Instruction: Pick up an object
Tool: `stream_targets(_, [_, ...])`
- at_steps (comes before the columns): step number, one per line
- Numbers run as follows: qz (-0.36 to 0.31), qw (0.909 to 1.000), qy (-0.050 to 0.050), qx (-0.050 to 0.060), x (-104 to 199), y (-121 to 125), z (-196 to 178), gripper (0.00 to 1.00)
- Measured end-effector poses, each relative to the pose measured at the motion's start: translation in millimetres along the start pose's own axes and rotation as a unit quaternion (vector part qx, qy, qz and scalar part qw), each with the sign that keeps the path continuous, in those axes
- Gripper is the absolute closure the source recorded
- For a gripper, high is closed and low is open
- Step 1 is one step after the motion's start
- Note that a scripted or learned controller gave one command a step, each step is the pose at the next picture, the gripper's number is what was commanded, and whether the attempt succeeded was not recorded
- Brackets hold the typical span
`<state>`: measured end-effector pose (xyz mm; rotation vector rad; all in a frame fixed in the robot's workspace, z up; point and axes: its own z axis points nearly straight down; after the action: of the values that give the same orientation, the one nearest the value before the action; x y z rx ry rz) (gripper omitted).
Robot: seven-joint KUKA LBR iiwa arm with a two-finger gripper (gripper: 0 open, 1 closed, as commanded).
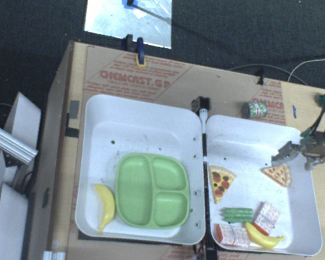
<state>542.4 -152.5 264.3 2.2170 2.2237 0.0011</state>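
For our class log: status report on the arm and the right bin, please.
End effector over right bin, far side, nothing seen held. Nearest item: pizza slice just below it. No obstruction around that slice.

My arm comes in from the right edge, the grey wrist low and the orange band just showing above it. My tool (297, 154) points left and slightly down, its two fingers (283, 154) spread apart with nothing between them.
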Motion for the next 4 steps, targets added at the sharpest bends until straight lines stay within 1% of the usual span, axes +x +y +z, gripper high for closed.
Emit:
stream_targets(1, [0.001,1.0,0.001,0.002,-54.1,25.4,139.5,0.0])
stream_targets(2, [0.001,1.0,-0.001,-0.001,-54.4,27.8,126.8,1.0])
stream_targets(3, [-0.001,1.0,-0.001,-0.002,-53.8,127.3,86.7,1.0])
stream_targets(4, [-0.001,1.0,-0.001,-0.002,-54.4,126.9,26.3,1.0])
